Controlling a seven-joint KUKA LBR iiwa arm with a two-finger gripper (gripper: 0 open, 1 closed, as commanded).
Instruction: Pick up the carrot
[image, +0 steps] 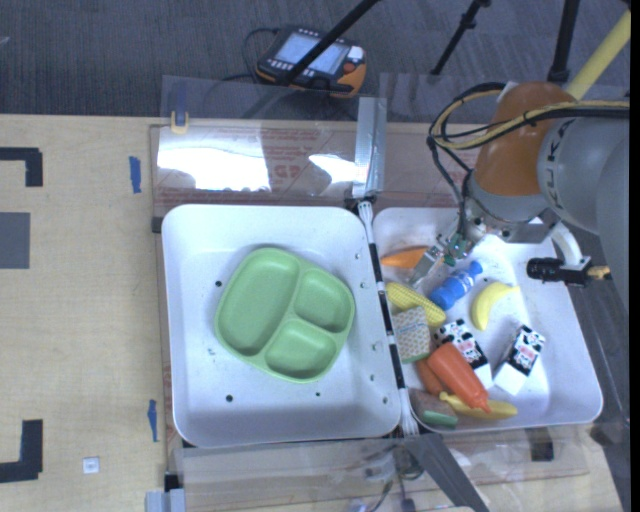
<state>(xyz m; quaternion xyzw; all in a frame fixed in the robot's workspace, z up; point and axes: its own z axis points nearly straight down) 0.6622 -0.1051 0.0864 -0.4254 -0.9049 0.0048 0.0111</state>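
Observation:
The carrot (461, 372), a thick orange cone, lies in the right bin (570, 400) near its front left, pointing towards the front right. My gripper (443, 254) hangs low at the back left of that bin, well behind the carrot. It sits between a flat orange piece (404, 258) and a blue bottle (455, 287). The arm's orange band (520, 140) and grey body hide the bin's back right corner.
Around the carrot lie a corn cob (415, 298), a tan cracker (411, 331), two cow-print cartons (525, 350) (463, 340), a banana (490, 302), a yellow piece (485, 405) and a green bean (437, 419). The left bin (190, 400) holds a green divided plate (285, 312).

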